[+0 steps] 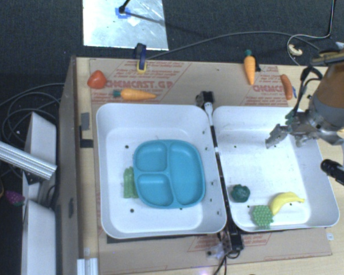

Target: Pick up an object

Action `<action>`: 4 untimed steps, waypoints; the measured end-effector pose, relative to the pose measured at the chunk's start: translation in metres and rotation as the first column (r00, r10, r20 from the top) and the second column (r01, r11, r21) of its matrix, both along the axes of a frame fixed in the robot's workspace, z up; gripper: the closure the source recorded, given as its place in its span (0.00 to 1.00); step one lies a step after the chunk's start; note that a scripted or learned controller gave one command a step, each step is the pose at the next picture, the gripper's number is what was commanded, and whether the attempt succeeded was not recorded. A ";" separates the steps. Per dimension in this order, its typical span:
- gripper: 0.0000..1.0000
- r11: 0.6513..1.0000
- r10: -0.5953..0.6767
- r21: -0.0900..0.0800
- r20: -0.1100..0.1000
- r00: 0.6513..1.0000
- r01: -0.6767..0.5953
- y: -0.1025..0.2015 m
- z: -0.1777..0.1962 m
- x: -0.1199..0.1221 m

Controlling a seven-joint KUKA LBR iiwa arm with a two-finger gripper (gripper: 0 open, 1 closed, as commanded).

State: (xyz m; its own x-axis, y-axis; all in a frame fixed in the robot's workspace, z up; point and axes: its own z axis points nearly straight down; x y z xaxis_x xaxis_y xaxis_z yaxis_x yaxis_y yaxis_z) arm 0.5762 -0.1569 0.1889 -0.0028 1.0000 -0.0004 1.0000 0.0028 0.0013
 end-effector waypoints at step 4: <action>1.00 1.000 0.010 -0.005 0.009 1.000 -0.010 -0.005 -0.081 0.096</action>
State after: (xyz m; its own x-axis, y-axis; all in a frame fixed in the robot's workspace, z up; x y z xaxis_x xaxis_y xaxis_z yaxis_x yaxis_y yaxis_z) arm 0.6717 -0.1618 0.1083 -0.0131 0.9999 -0.0051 0.9999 0.0132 0.0103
